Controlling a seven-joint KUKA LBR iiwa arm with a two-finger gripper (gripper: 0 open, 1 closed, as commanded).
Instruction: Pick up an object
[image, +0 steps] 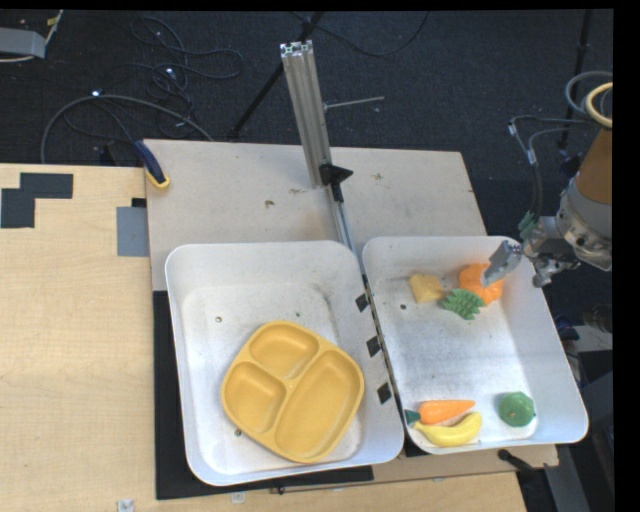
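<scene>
Beige bench (400, 185), two white bins. No readable writing. Orange toy (478, 282) with green leafy piece (463, 304) in right bin (450, 350), far corner. My gripper (510, 262) beside it; finger state unclear.

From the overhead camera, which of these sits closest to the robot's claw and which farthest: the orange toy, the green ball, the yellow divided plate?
From the gripper:
1. Orange toy, right bin's far side, beside the gripper.
2. Green ball, right bin's near corner.
3. Yellow divided plate, left bin.

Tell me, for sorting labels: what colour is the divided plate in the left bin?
Yellow; the divided plate shows in the camera view.
</scene>
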